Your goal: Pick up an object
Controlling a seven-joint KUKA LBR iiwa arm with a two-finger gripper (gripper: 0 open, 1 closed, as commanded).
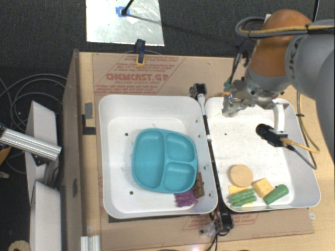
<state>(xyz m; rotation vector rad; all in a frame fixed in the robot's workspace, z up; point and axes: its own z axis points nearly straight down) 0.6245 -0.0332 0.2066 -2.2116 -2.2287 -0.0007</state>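
Observation:
My gripper [230, 109] hangs over the far left corner of the right bin [301, 163], and nothing shows between its fingers. At that bin's near end lie a tan round cookie [241, 174], a yellow block [262, 186], a green pickle [276, 193] and a green ridged piece [243, 197]. All of these are well short of the gripper, toward the front. In the left bin [118, 135] rests a teal divided plate [164, 160], with a purple piece [183, 198] and a brown piece [199, 187] at its near right edge.
A black divider strip [208, 140] runs between the two bins. Brown cardboard [136, 75] lies under and behind the bins. A shiny sheet [124, 14] sits on the dark floor at the back. Metal rails [29, 143] and cables stand to the left.

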